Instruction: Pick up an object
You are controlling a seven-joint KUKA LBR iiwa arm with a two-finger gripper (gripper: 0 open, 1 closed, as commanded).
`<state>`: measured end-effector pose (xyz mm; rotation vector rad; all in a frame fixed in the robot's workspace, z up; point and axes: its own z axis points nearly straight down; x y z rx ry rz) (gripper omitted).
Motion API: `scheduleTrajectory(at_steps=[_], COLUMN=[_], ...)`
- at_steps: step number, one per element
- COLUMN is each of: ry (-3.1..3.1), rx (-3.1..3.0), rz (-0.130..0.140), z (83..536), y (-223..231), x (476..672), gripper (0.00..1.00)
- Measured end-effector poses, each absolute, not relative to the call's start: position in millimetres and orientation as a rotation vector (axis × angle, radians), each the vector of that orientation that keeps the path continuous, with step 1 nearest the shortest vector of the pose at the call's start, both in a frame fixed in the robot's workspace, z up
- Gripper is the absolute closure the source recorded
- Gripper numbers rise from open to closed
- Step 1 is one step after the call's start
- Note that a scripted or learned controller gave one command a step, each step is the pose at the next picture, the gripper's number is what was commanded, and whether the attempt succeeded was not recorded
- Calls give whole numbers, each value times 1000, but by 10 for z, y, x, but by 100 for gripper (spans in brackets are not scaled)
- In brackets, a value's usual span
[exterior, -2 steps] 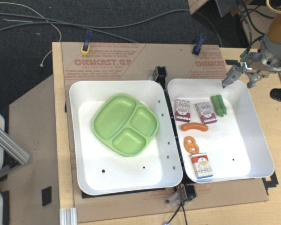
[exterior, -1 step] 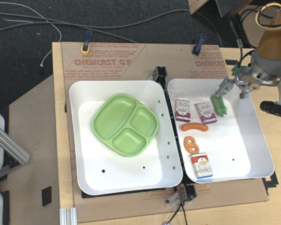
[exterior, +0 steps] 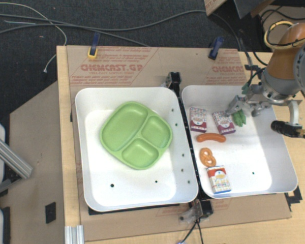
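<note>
Camera view, looking down at a slant on both bins.

Arm (exterior: 287,60): grey, orange band above the wrist, reaching in from the right over the far right corner of the right bin (exterior: 290,172).

Gripper (exterior: 243,108): low over the far part of the right bin, near its back wall. Opening state: cannot tell from this angle, as the tip blends into the grey wrist hardware. Hold on any item: not confirmed.

Small green object (exterior: 240,119): directly at the gripper tip, on or just above the bin floor, just right of a small maroon-and-white carton (exterior: 223,122). Contact with the gripper: cannot tell. Contact with the carton: close beside, possibly touching.

Other contents of the right bin, all in its left half:
- second maroon-and-white carton (exterior: 198,119), near the left wall, beside the first and apart from it;
- orange sausage (exterior: 211,138), lying crosswise just in front of both cartons;
- pretzel (exterior: 207,156), just in front of the sausage;
- red, white and blue carton (exterior: 219,180), near the front wall, just in front of the pretzel.

Left bin (exterior: 91,187): green divided plate (exterior: 136,134) lying flat near the middle, three compartments facing up.

Both bins side by side, walls touching, on a cardboard-covered bench (exterior: 117,65). Blue clamps (exterior: 94,44) along the far edge of the cardboard.
</note>
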<state>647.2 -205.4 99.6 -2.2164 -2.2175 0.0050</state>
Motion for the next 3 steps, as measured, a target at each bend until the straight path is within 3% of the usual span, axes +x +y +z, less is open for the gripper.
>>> scheduleTrajectory(at_steps=[1,2,3], ry=[-2225,-2232,-2226], rx=[-2221,-2226,-2224], rz=[-4,-11,-5], z=[912,1040,1494], y=[-2057,-2057,-2017], x=[6503,6525,6516], gripper=[0,100,100])
